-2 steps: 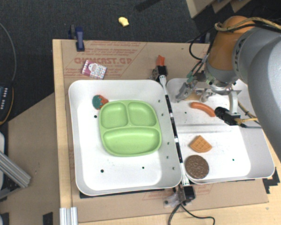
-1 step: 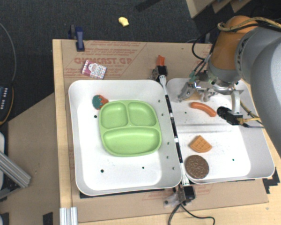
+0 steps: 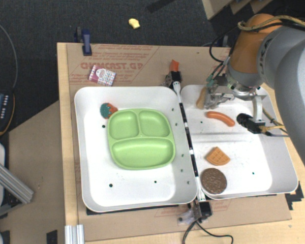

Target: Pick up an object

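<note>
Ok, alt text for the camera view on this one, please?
The grey arm's tool hovers over the back of the right bin, near a tan piece, with a toy sausage, a waffle and a brown cookie lying nearer the front. The left bin holds a green divided plate and a small round toy.
</note>
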`<state>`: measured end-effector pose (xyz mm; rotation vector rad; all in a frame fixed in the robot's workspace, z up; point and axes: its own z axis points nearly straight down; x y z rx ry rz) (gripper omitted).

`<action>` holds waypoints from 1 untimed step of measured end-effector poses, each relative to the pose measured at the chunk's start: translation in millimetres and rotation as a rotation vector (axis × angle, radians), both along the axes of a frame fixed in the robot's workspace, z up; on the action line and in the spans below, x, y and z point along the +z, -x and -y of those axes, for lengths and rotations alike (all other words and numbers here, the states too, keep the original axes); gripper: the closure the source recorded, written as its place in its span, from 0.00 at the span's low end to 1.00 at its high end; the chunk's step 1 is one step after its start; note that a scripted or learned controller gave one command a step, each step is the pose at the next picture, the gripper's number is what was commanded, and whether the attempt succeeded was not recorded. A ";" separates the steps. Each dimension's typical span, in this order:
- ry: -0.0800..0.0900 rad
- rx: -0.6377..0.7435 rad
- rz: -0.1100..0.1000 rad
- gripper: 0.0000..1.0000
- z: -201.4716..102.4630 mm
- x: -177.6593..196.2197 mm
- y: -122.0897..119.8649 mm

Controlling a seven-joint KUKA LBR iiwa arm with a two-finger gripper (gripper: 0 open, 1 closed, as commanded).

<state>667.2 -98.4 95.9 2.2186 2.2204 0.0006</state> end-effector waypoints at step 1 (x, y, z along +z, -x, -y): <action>0.000 0.000 -0.001 0.00 0.0 -0.7 0.3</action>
